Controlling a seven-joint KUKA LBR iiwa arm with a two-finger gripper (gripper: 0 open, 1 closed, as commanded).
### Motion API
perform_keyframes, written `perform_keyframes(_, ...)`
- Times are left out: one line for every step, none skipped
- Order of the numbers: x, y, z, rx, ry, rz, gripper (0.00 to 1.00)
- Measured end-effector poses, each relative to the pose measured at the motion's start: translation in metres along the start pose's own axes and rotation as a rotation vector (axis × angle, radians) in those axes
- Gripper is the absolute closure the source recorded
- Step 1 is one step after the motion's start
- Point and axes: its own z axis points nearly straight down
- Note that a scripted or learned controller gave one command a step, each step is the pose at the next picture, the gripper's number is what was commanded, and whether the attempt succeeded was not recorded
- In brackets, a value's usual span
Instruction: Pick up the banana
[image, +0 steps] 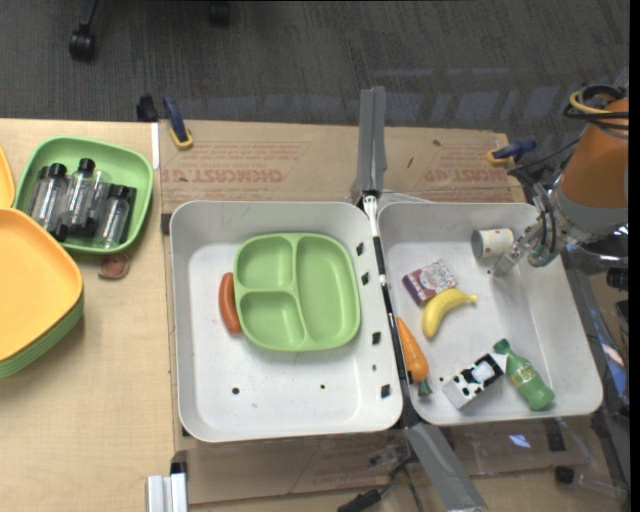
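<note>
The yellow banana (446, 308) lies curved near the middle of the right bin (580, 330), just below a pink packet (430, 280). My gripper (520, 252) hangs over the bin's upper right part, beside a small white cup (492, 241) lying on its side. It is above and to the right of the banana, well apart from it. The grey arm with its orange band (600, 165) comes in from the right edge.
The right bin also holds a carrot (411, 350) by its left wall, a black-and-white box (473, 381) and a green bottle (526, 380) at the front. The left bin (200, 380) holds a green divided plate (297, 291) and a red sausage (229, 302).
</note>
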Motion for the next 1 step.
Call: perform_keyframes(-0.0131, 0.011, -0.0184, 0.015, 0.02, -0.031, 1.0)
